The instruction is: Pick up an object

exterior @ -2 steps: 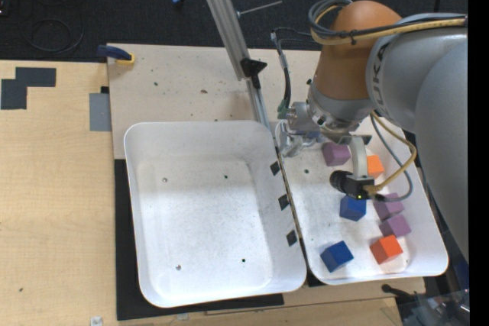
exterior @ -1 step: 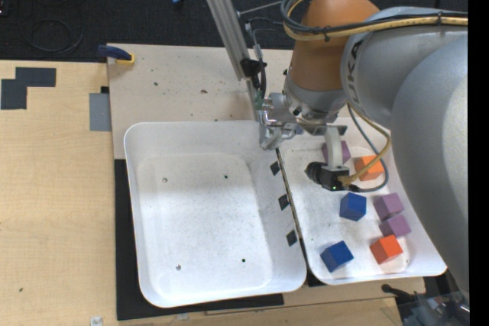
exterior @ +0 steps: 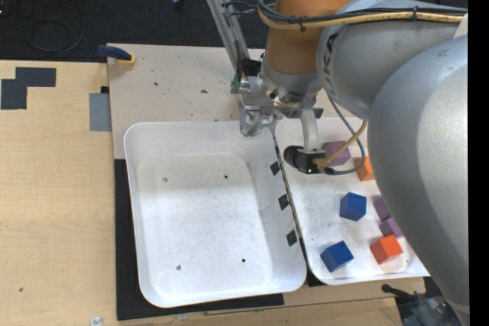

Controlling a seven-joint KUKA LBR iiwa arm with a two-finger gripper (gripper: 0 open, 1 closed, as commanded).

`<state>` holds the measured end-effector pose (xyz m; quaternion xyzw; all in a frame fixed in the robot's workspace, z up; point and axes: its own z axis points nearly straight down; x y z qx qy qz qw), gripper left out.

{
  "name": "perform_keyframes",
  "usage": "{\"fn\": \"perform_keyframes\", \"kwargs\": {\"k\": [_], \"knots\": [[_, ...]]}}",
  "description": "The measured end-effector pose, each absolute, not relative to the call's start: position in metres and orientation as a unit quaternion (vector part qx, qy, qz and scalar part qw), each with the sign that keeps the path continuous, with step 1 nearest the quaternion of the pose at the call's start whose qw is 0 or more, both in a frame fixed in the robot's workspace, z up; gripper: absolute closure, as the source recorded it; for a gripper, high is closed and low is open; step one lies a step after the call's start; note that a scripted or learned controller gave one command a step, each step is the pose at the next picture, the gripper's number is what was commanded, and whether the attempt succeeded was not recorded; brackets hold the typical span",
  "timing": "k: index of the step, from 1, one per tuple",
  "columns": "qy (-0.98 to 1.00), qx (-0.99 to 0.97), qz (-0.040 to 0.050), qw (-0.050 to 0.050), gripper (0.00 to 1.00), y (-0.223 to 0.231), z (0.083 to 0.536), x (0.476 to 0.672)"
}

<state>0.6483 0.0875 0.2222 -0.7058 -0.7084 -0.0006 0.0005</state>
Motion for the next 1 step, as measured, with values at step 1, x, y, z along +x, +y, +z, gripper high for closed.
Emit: {"fn": "perform_keyframes", "kwargs": {"k": [1], "knots": [[-0.710,-0.705,0.0016,0.001,0.00,0.0871,0.2215,0.6470]]}}
